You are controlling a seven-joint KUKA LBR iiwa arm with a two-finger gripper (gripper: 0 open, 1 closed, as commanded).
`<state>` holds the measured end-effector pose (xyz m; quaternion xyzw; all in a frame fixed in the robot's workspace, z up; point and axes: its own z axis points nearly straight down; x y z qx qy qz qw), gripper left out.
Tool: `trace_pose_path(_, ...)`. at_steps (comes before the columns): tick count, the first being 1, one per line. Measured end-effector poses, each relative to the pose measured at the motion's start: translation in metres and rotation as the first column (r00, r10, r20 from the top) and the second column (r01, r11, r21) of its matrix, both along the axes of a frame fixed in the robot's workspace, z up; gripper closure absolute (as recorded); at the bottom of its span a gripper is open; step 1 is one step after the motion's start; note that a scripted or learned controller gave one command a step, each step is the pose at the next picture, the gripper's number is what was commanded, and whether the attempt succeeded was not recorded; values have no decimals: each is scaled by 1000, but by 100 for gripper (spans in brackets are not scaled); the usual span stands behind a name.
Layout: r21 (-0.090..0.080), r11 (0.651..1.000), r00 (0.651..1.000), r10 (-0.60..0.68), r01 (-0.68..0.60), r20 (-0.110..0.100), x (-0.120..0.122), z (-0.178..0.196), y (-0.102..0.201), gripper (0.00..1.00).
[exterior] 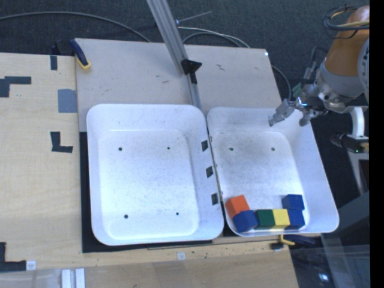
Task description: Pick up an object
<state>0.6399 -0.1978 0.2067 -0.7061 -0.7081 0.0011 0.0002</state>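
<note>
Blocks sit clustered in the near corner of your right bin (pixel 312 161): an orange block (pixel 237 204), blue blocks (pixel 244 221), a green block (pixel 264 218) and a yellow block (pixel 281 218). Your gripper (pixel 290 114) hangs over that bin's far edge, fingers spread, grasping nothing.

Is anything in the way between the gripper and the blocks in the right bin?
Nothing visible. The gripper is at the far rim of the right bin; bare bin floor lies between it and the blocks clustered against the near wall.
</note>
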Motion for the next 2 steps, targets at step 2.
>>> trace_pose_path(2, 5, 1000, 1000, -5, 5, -12, -76, -81, -3, 0)
